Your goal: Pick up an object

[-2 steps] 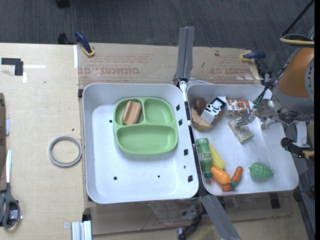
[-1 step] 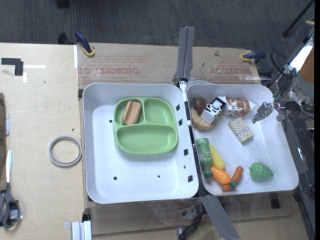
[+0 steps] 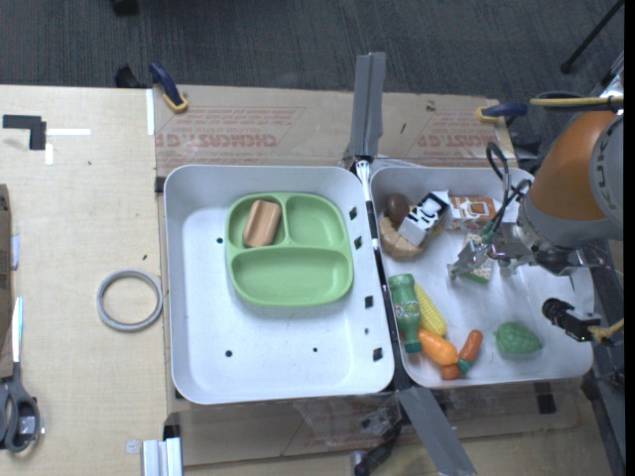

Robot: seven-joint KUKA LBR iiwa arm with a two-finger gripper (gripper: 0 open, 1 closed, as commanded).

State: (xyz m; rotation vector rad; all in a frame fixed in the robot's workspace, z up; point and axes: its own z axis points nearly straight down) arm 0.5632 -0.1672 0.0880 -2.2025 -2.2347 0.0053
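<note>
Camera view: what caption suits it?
Arm's pincer low in right bin among toy food; green tray in left bin.

The pale wooden bench (image 3: 79,216) bears two shallow white bins side by side, the left bin (image 3: 198,355) and the right bin (image 3: 556,365), both resting on a sheet of brown cardboard (image 3: 248,127) that shows at their twelve o'clock side. At nine o'clock from the left bin a grey ring (image 3: 129,298) lies flat on the wood, and scissors (image 3: 18,405) lie at about eight o'clock by the bench's edge. Black tape marks (image 3: 28,127) sit toward ten o'clock, and a blue-and-yellow clamp (image 3: 169,87) grips the cardboard's far left corner.
</note>
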